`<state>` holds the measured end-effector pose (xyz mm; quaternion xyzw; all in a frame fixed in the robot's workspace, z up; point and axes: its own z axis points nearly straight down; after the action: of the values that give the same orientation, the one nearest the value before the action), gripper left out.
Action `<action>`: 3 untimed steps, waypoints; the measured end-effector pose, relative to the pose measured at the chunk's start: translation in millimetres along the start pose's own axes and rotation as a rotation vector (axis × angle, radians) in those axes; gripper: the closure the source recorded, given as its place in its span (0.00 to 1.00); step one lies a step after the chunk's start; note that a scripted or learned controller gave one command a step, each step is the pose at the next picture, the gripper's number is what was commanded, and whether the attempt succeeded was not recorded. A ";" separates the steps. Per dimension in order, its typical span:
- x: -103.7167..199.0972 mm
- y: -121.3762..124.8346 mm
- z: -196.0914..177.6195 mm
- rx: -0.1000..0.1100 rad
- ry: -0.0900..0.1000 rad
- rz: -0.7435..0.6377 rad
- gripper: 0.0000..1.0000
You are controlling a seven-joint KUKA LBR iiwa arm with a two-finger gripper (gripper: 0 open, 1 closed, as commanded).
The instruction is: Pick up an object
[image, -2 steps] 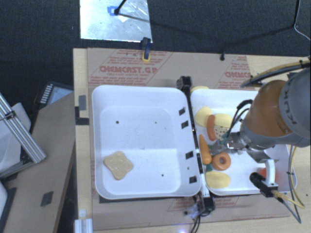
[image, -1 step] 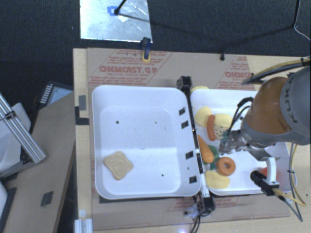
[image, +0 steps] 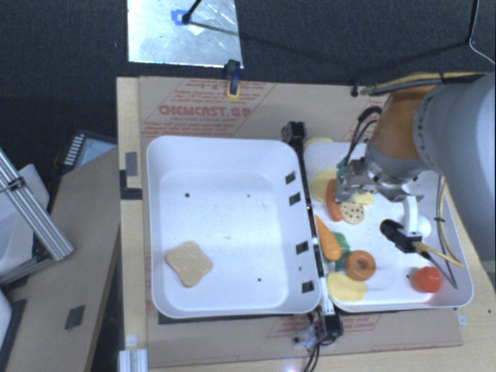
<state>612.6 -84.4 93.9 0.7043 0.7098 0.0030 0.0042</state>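
The claw (image: 350, 186) is low in the right bin (image: 446, 297), over the cracker (image: 353, 212) and orange piece (image: 333, 201); its state I cannot tell. Nothing looks lifted yet, so the pick remains.

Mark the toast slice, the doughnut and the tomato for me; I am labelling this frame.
toast slice (image: 188, 263), camera view, middle of its top face.
doughnut (image: 359, 266), camera view, on its brown ring.
tomato (image: 425, 279), camera view, middle of its red skin.
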 end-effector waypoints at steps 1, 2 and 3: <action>63.8 56.4 -243.9 -0.013 0.002 -0.003 1.00; 180.6 61.2 -342.0 -0.005 0.008 -0.010 1.00; 249.4 57.1 -442.6 -0.004 0.007 -0.005 1.00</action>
<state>663.3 166.2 536.6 0.7027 0.7115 0.0067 0.0031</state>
